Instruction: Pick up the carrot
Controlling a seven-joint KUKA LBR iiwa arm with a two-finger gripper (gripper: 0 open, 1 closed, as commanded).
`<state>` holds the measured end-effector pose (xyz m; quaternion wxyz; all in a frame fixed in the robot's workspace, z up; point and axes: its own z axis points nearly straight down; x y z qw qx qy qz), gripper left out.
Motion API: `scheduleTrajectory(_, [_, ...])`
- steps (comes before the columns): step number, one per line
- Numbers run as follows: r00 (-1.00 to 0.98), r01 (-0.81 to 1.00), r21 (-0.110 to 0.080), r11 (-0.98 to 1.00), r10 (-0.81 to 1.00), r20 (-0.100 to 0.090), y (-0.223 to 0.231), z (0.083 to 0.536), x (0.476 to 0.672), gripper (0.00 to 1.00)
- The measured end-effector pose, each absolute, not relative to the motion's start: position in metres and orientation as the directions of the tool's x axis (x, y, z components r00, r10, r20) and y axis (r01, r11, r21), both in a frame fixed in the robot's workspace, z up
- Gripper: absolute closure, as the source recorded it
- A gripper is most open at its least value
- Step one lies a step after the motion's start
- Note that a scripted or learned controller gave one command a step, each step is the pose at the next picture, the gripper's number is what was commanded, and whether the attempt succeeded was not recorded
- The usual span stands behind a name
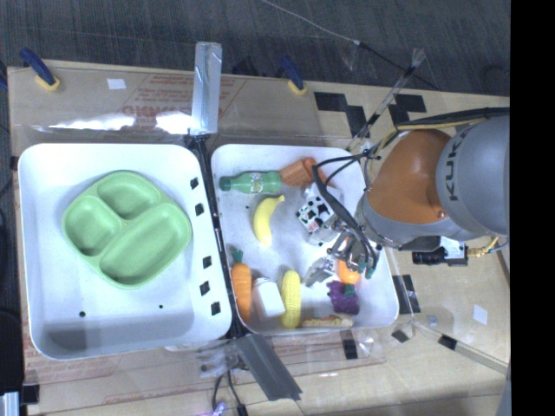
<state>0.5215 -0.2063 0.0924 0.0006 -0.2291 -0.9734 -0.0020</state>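
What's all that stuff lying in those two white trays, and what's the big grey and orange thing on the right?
Divided plate: one, light green, in the left bin.
Bottle: one, green, lying at the top of the right bin.
Banana: one, yellow, below the bottle.
Carrot: one, orange with a green top, by the right bin's left wall.
Corn cob: one, yellow, near the bottom wall.
White block: one, between carrot and corn.
Grapes: one purple bunch, lower right.
Black-and-white toy: one, centre of the right bin.
Arm: one, grey with orange band, from the right.
Gripper: one, above the grapes.
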Motion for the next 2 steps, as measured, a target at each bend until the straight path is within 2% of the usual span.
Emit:
scheduleTrajectory(1, [-0.837,0.547,0.002,0.837,0.547,0.000,-0.208,0.092,0.487,0.00])
scheduleTrajectory(2, [-0.842,0.539,0.003,0.842,0.539,-0.003,-0.207,0.103,0.489,1.00])
